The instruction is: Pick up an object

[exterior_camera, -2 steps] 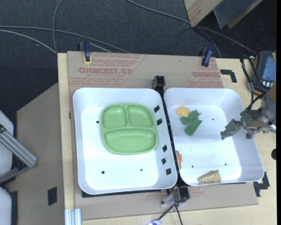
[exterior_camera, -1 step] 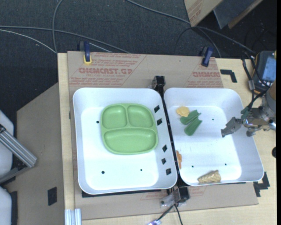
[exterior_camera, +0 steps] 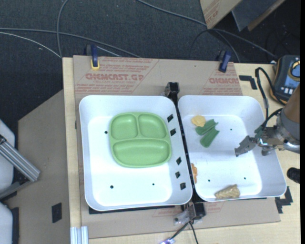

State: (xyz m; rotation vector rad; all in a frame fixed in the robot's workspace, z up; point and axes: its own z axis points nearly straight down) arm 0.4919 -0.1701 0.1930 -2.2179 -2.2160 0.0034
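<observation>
Bench board (exterior_camera: 157, 71), tan with red print, carries two white bins side by side: left bin (exterior_camera: 95, 186), right bin (exterior_camera: 269, 181). Blue clamps at the board's far edge, one left (exterior_camera: 95, 56), one right (exterior_camera: 224, 60); black clips (exterior_camera: 172, 88) at the seam between bins, far end, and another fitting (exterior_camera: 193, 212) at the near end. Cables (exterior_camera: 62, 28) trail over the dark floor beyond; a cardboard box (exterior_camera: 217, 10) sits top right and an aluminium rail (exterior_camera: 16, 159) at left

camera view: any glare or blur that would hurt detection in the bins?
Camera view: even light; white bins bright, nearly washed out, with soft shadows; green plate and green item sharp; gripper slightly soft at the right bin's edge.
</observation>
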